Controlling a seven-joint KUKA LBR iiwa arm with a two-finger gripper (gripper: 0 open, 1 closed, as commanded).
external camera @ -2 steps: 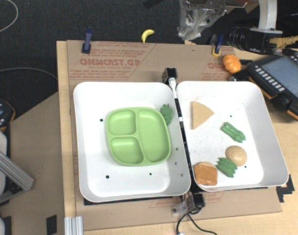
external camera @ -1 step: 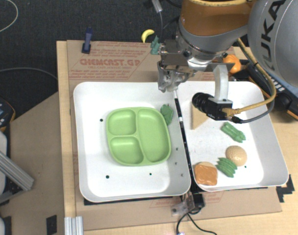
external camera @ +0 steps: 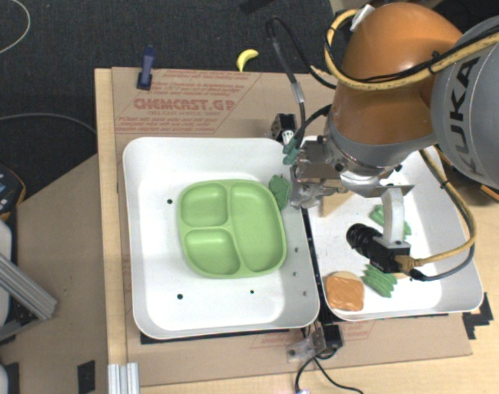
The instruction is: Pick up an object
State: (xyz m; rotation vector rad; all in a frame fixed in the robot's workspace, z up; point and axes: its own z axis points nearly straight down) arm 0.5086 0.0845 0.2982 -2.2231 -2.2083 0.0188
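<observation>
A green divided plate fills the left bin; right of it, the gripper hangs, grip state untellable, above an orange piece

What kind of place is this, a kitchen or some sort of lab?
Most likely a robotics lab bench, not a kitchen. A KUKA arm reaches over two white bins, cables trail across the dark floor, and the green divided plate looks like a practice object.

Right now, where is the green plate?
In the camera view, the green plate lies in the left bin, toward its right side, left of the gripper at the wall between the bins.
</observation>
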